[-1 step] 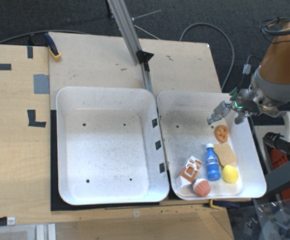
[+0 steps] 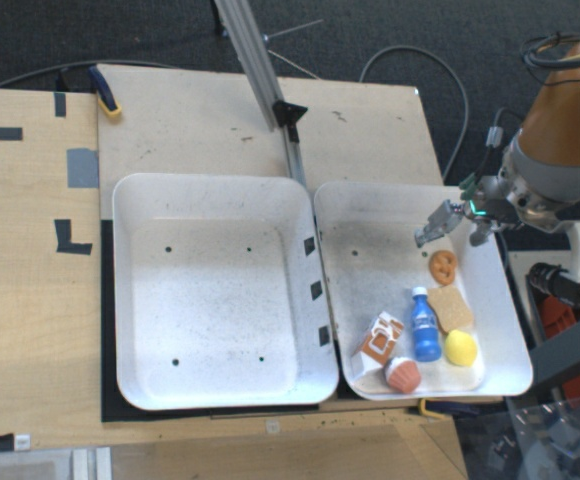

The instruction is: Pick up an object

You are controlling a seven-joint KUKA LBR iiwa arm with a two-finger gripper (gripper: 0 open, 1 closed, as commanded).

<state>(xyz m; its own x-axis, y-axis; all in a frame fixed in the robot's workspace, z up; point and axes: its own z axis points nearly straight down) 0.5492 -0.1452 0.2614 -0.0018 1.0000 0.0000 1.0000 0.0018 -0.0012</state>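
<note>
Objects cluster at lower right in the right bin [image 2: 335,268]; the tool [image 2: 457,222] hovers above them, spread, pinching nothing.

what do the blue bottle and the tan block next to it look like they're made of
The blue bottle looks like glossy plastic: saturated blue body, white cap. The tan block looks like matte sponge or foam, with a dull, slightly rough-looking face; wood is also possible at this resolution.

White bins [image 2: 215,193] matt plastic, speckled; surface [image 2: 30,268] pale wood grain; blue bottle [image 2: 425,330] glossy plastic near right bin's front rim.
</note>
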